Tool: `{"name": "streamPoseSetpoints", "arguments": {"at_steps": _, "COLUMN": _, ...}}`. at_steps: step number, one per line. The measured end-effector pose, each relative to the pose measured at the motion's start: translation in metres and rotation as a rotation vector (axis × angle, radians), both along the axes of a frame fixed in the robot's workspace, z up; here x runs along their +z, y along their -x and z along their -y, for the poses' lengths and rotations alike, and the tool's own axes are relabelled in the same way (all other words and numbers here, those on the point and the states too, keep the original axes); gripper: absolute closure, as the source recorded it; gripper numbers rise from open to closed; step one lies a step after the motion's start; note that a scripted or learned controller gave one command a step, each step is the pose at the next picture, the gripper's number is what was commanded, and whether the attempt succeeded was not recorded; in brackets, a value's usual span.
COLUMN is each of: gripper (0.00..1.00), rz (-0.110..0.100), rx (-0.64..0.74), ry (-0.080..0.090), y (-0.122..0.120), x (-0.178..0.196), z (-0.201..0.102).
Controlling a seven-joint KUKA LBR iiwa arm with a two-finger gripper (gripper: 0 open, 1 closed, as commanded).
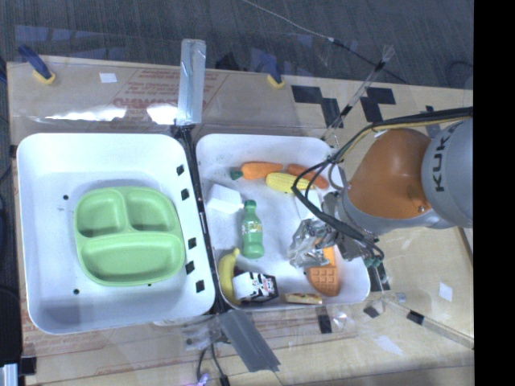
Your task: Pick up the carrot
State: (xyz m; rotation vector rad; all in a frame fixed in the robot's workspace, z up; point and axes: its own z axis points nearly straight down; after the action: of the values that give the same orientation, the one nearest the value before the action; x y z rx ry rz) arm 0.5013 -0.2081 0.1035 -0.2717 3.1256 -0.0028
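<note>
Tool (310,246) low in the right bin (216,153), near its lower right corner, hanging over a waffle (323,280). Whether it is spread or pressed together cannot be told; the metal parts blur together and nothing is seen between them.

Carrot (260,170) lies well apart from the tool, up toward the bin's far wall and a little to the left, flat on the floor. Corn cob (281,183) touches its right end; another orange piece sits just past the corn, partly behind a black cable.

Step in hand, as I judge it: approach, not yet the grasp. Next move calls for lifting clear of the waffle, crossing to the far wall, and coming down across the carrot's width, away from the corn.

Materials: carrot smooth, tapered, matte orange, likely hard plastic. Corn bumpy, yellow. Waffle gridded. Bin glossy white, shallow, rounded corners. Green bottle (252,230) upright, left of the tool.
</note>
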Motion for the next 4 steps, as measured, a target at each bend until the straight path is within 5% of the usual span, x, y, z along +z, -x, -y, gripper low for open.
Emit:
{"name": "streamPoseSetpoints", "arguments": {"at_steps": 1, "gripper": 0.00, "rz": 0.000, "rx": 0.000, "ry": 0.000, "y": 0.000, "x": 0.000, "z": 0.000}}
{"name": "streamPoseSetpoints", "arguments": {"at_steps": 2, "gripper": 1.00, "rz": 0.003, "rx": 0.008, "ry": 0.000, "y": -0.002, "x": 0.010, "z": -0.002}}
{"name": "streamPoseSetpoints", "arguments": {"at_steps": 3, "gripper": 0.00, "rz": 0.002, "rx": 0.008, "ry": 0.000, "y": -0.002, "x": 0.010, "z": -0.003}}
{"name": "streamPoseSetpoints", "arguments": {"at_steps": 4, "gripper": 0.00, "rz": -0.002, "rx": -0.023, "ry": -0.002, "y": 0.017, "x": -0.011, "z": 0.001}}
